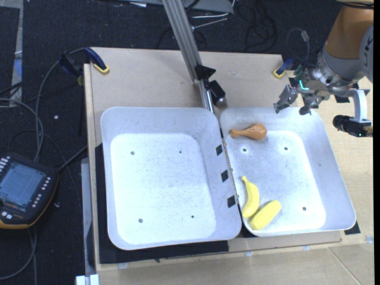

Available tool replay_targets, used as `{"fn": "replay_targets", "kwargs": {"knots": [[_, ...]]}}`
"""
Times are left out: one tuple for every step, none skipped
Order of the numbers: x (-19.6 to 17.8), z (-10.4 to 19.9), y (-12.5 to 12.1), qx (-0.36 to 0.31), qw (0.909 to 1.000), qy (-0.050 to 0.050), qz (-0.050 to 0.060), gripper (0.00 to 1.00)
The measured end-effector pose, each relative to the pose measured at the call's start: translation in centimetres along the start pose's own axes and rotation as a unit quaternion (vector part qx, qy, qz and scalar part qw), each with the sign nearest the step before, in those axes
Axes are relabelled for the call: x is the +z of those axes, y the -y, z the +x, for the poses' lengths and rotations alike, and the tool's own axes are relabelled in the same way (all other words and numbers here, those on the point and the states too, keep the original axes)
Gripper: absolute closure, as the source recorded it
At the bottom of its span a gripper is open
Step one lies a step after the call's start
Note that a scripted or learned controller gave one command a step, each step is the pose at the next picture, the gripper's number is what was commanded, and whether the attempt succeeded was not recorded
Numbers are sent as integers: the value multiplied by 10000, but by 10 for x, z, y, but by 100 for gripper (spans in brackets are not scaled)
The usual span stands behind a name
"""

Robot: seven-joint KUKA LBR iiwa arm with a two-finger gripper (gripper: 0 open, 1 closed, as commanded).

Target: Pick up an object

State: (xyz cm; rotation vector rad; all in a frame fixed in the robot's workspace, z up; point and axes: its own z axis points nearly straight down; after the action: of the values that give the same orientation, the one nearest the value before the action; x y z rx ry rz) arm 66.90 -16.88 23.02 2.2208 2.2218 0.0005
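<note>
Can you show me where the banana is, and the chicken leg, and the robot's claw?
Yellow curved banana [252, 198]: camera view, on the middle of its curve.
Brown toy chicken drumstick [255, 132]: camera view, on its fat end.
Robot's two-finger gripper [295, 103]: camera view, midway between its fingertips, above the right bin's far rim.

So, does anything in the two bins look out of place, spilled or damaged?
Nothing stands out. The right bin holds a chicken drumstick near its far edge, and a banana beside a yellow piece near its front left corner. All lie flat and look whole. The gripper hangs above the bin's far rim.
</note>
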Motion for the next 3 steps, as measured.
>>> {"fn": "replay_targets", "kwargs": {"knots": [[0, 0, 0, 0, 10000, 0, 1, 0], [44, -2, -4, 0, 10000, -3, 19, 0], [93, -3, 6, 1, 10000, -3, 22, 0]]}}
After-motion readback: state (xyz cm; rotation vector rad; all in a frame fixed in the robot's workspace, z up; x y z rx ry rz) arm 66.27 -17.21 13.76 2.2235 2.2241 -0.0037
